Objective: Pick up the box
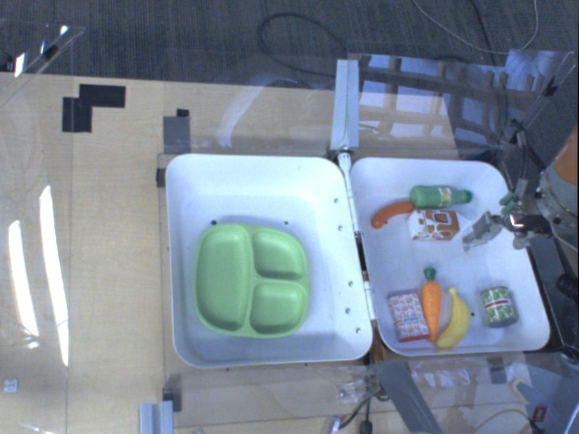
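Note:
A small white and orange box [434, 225] lies in the upper middle of the right bin [391, 179], just below a green bottle [440, 196]. A flat red box [409, 316] lies near that bin's front edge, beside a carrot [431, 306]. My gripper [480, 231] hangs over the right side of the right bin, a short way to the right of the white and orange box and apart from it. I see nothing held in it.
An orange sausage [393, 213] lies left of the small box. A banana [456, 319] and a green can [497, 306] sit at the front right. The left bin [181, 242] holds a green divided plate [252, 278].

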